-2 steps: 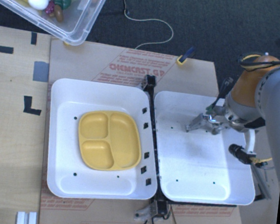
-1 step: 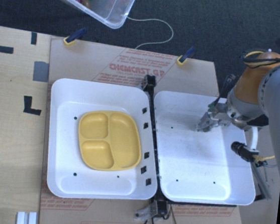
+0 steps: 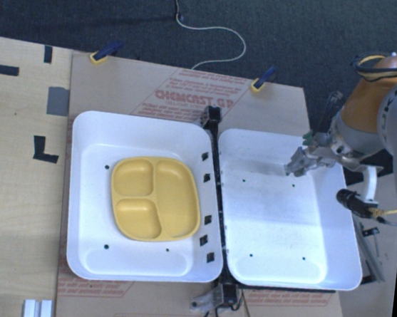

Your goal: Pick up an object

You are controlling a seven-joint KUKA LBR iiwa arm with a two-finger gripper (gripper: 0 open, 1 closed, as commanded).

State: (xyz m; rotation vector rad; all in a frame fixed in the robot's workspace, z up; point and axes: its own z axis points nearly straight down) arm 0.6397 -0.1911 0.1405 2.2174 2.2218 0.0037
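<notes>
A yellow divided plate (image 3: pixel 155 198) with three compartments lies flat in the middle of the left bin (image 3: pixel 88 148). My gripper (image 3: pixel 296 167) hangs over the far right part of the right bin (image 3: pixel 330 256), well apart from the plate. Nothing shows between its fingertips. The grey arm with its orange band (image 3: pixel 379 90) comes in from the upper right.
Both white bins sit side by side on a cardboard sheet (image 3: pixel 185 95) with black clips along the seam between them. A white cable (image 3: pixel 213 37) loops over the dark floor behind. Blue and yellow clamps (image 3: pixel 264 77) hold the cardboard's far edge.
</notes>
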